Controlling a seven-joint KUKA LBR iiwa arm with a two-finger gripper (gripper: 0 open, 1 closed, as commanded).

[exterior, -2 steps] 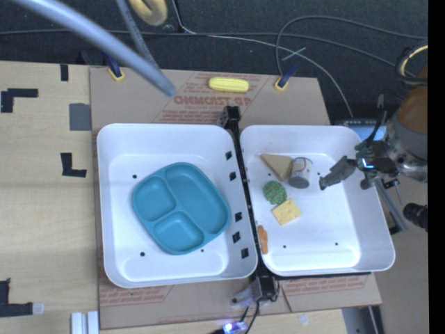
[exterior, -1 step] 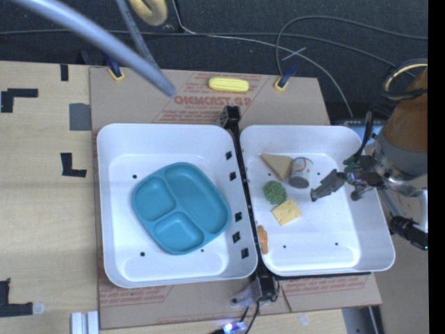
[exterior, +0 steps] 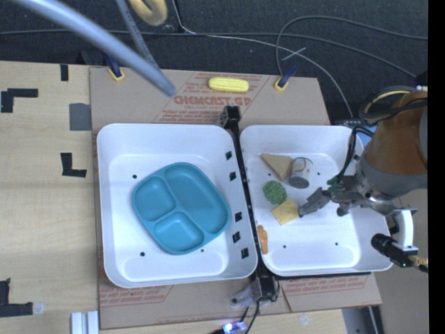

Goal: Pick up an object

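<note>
The arm point(exterior: 393, 152) reaches into the right bin point(exterior: 327, 252) with its gripper point(exterior: 314, 202) just beside a yellow block point(exterior: 285, 213), apparently closing in for a grasp, though the gripper's state cannot be told, so the next move calls for settling squarely over the block.

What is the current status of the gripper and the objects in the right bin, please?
Gripper low in right bin, nothing seen held. Yellow block beside its tip, green piece next to it. Blue tray in left bin.
</note>
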